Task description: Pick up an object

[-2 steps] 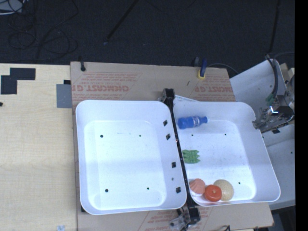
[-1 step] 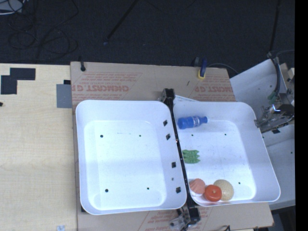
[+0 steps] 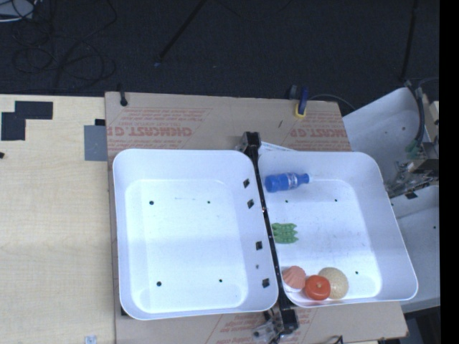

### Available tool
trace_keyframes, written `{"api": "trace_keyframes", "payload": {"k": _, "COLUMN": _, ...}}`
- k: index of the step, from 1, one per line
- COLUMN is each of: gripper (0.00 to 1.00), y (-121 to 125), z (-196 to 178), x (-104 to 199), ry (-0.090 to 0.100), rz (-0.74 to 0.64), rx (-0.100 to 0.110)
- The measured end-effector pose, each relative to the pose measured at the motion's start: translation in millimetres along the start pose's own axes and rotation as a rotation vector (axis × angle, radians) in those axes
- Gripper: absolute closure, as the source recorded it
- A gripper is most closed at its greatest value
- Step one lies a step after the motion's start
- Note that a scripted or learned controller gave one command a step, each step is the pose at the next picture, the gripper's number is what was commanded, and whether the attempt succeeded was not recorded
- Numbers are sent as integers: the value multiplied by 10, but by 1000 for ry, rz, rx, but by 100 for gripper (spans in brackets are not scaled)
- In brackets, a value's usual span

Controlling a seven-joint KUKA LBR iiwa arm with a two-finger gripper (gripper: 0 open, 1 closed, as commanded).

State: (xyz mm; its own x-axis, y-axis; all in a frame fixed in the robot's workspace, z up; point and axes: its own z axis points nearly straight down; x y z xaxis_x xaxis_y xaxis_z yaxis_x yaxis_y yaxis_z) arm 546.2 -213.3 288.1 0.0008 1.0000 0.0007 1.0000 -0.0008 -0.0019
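Note:
The right bin (image 3: 373,192) holds several small objects. A blue bottle (image 3: 286,182) with a white cap lies on its side near the bin's far left corner. A green knobbly piece (image 3: 284,233) rests by the left wall, about halfway down. In the near left corner three things sit pressed together: a pinkish-orange piece (image 3: 293,276), a round red object (image 3: 317,287) and a beige round object (image 3: 335,281).
The left bin (image 3: 186,235) stands beside the right one, with a black clamp strip (image 3: 259,213) running between them. Both rest on a cardboard sheet (image 3: 186,124). Some hardware with cables (image 3: 416,167) sits beyond the right bin's far right side. A wooden bench top (image 3: 50,221) lies to the left.

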Motion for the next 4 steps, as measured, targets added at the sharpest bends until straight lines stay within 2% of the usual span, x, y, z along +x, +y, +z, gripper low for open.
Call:
{"api": "trace_keyframes", "payload": {"k": 1, "gripper": 100, "y": 538, "z": 904, "x": 19, "ry": 2, "rz": -5, "rx": 5}}
{"api": "trace_keyframes", "payload": {"k": 4, "gripper": 100, "y": 537, "z": 549, "x": -1, "ry": -2, "rz": -14, "rx": 2}}
